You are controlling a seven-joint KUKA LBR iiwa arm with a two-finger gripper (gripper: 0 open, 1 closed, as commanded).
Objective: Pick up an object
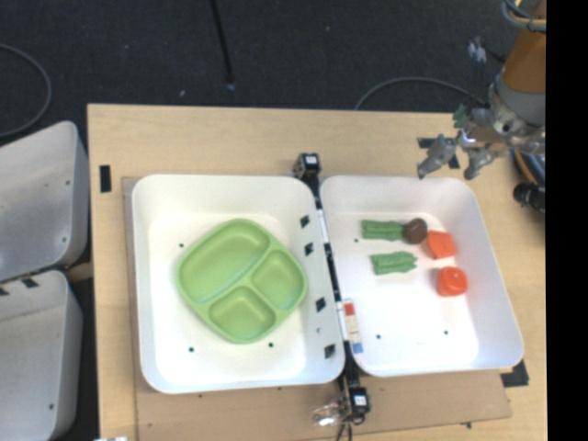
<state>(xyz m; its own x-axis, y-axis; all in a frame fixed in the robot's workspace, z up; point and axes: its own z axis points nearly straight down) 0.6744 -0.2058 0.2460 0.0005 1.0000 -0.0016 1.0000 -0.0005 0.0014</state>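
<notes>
Overall light: even, fairly bright, diffuse; appears to come from overhead.
White bins: the right bin [459, 338] and left bin [156, 338] read near blown-out; floors lose surface detail.
Shadows: soft and short; a faint one under the green tray [241, 280], thin ones beside the small items.
Floor [276, 35]: dark, low contrast, cables barely readable.
Sharpness: soft throughout, low resolution; gripper [457, 157] edges smeared.
Desk [211, 141]: tan, evenly lit, no glare.
</notes>
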